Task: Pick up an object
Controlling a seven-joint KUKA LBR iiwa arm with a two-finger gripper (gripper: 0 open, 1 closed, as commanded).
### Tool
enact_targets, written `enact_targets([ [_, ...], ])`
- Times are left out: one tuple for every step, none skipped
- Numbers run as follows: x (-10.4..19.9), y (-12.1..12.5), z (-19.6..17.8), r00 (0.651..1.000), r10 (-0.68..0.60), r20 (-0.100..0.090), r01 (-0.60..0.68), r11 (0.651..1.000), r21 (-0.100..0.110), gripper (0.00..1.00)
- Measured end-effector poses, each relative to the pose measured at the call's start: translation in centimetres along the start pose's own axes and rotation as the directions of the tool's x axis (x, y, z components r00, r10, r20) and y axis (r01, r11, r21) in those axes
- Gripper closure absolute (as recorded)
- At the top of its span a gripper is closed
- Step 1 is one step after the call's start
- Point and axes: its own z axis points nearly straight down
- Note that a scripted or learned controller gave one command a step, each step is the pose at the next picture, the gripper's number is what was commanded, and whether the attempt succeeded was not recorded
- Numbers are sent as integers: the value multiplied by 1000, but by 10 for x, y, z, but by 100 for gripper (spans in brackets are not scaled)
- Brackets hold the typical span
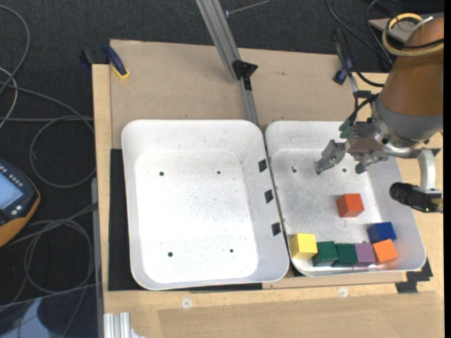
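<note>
you're still at the approach step, the gripper (345,159) hangs with fingers spread and nothing between them, the red block (349,205) sits just below the fingertips on the right bin (282,189) floor, so next I'd drop straight down and close

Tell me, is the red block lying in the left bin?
No, the red block lies in the right bin, apart from the row of blocks along its near edge.
</note>
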Motion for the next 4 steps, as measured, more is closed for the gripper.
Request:
enact_targets([
  [-5,-5,61,1000,1,-1,-1,1000,2,0],
  [4,-11,115,1000,-1,-1,1,1000,1,0],
  [4,-8,101,1000,-1,0,1,1000,-9,100],
  [0,-16,44,1000,-2,2,2,1000,-14,100],
])
